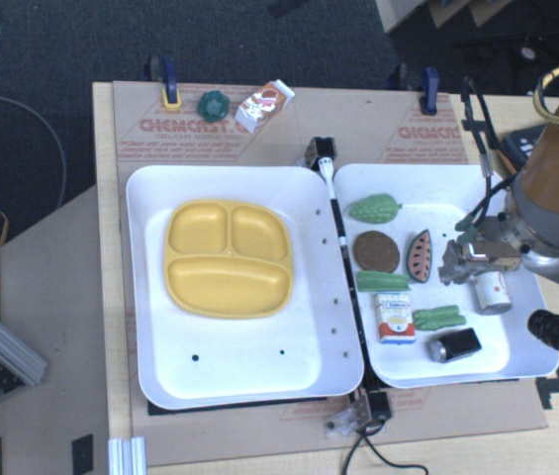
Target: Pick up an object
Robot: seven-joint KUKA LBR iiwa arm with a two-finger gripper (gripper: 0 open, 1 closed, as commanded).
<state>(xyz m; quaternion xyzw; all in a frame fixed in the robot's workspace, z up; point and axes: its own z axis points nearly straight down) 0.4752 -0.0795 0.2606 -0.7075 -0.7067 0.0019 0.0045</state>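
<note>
Camera view
Arm: reaching in from the right, orange band above the wrist, over the right bin's right side.
Gripper: low over the right bin, just right of the watermelon slice; finger state cannot be told; nothing seen between the fingers.
Right bin: crowded; bare floor along the top edge and in the lower left corner.
Green leaf: upper left of the right bin, near the divider.
Brown disc: below the leaf, beside the watermelon slice.
Green bar: under the disc, lying level.
Small carton: below the bar, beside a green pod.
Black block: near the front rim.
White can: just below and right of the gripper, tilted.
Left bin: yellow divided plate in its upper middle; wide bare floor in front and on both sides.
Bench top edge: teal lump and small box, outside both bins.
</note>
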